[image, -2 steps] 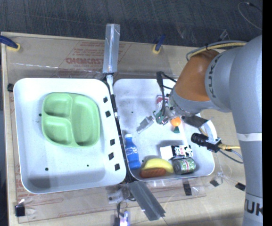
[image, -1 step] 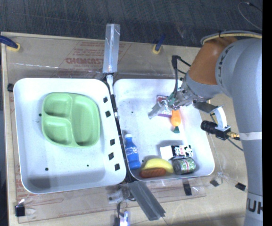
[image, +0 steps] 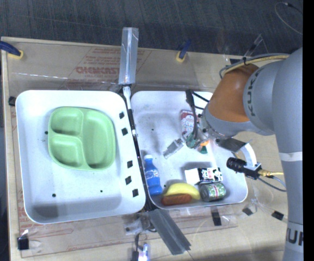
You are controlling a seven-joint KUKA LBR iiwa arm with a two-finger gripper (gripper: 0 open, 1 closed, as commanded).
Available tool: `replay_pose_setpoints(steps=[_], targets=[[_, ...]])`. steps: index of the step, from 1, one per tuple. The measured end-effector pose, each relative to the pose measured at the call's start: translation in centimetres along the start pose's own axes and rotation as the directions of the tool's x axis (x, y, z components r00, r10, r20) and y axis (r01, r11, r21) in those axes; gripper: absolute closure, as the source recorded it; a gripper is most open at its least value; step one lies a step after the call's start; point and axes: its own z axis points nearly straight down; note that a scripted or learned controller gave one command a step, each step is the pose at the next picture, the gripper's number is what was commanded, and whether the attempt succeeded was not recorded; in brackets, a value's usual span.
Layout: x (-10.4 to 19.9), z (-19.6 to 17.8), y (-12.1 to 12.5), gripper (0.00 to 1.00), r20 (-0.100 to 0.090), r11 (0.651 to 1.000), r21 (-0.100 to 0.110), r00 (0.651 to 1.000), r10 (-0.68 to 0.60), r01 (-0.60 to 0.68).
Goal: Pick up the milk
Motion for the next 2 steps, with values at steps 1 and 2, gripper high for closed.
replay_pose_setpoints(steps=[1, 2], targets=[[-3.2, 1.3, 2.8, 0.0, 0.001, 0.998, 0.0, 0.998, 0.059, -0.059], [-5.8, 1.3, 8.0, 0.0, 0.002, 1.0, -0.002, 1.0, -0.015, 0.015]])
